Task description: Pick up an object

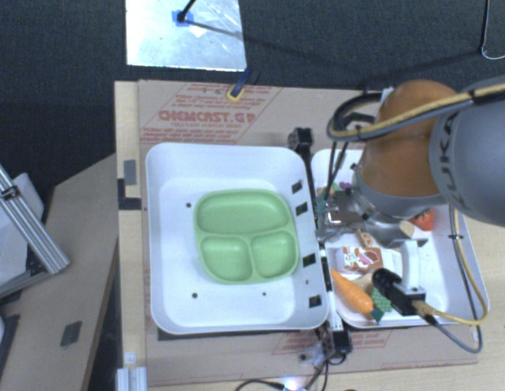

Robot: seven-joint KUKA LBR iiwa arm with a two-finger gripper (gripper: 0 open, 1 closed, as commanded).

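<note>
My gripper [337, 216] reaches down into the right bin [468, 279] near its left wall, mostly hidden under the grey and orange wrist. In that bin, in front of the gripper, lie an orange carrot [352, 292], a flat packet with a red and white print [363, 259] and a small dark green piece [379, 305]. A small red thing [424, 218] peeks out from under the arm on the right. Nothing can be seen between the fingers.
The left bin [175, 186] holds a light green divided plate [243, 236]. A black-clipped divider [311, 218] runs between the two bins. Cardboard [208, 112] lies under the bins, with a shiny sheet [186, 23] behind.
</note>
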